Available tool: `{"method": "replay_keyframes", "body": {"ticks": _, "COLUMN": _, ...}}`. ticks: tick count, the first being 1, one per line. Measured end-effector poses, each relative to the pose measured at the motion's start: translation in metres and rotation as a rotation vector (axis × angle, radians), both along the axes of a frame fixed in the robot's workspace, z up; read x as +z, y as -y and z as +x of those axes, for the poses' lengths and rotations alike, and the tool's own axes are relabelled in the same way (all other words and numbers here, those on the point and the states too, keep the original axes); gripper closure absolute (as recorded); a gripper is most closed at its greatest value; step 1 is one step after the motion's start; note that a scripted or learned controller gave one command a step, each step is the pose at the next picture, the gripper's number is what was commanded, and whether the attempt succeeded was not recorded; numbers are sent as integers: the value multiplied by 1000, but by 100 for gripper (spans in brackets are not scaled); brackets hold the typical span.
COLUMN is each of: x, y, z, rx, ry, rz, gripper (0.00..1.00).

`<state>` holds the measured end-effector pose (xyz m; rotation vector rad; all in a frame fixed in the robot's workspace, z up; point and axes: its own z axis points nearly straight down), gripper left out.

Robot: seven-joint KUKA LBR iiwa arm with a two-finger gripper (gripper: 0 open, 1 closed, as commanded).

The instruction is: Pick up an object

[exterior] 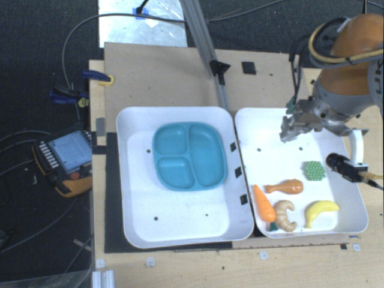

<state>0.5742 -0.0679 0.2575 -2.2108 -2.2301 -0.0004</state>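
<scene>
Up at the right of the frame, the grey arm with its orange band reaches in over the right-hand shallow white bin (252, 125), and its metal two-finger gripper (290, 131) hangs above the bare upper part of that bin. Whether it is spread or pressed together cannot be told from this slanted view, and nothing shows in its grasp.

All the small toy foods lie toward the lower right of the frame, in the near part of the same bin: a green knobbly ball like a broccoli head (314, 170), a brown plastic drumstick (286, 188) just below and left of it, an orange carrot (264, 203) along the bin's left wall, a tan curled piece (285, 214) beside the carrot, and a yellow banana (321, 210) at the far right. The gripper is well apart from them.

In the left white bin (138, 221) rests a blue plastic plate with three compartments (190, 155).
</scene>
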Motion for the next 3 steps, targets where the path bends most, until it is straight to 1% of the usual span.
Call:
{"method": "replay_keyframes", "body": {"ticks": 2, "x": -1, "y": -119, "z": -26, "rx": 2, "ry": 0, "rz": 1, "gripper": 100}}
{"method": "replay_keyframes", "body": {"ticks": 3, "x": -4, "y": -161, "z": -37, "rx": 1, "ry": 1, "rz": 1, "gripper": 100}}
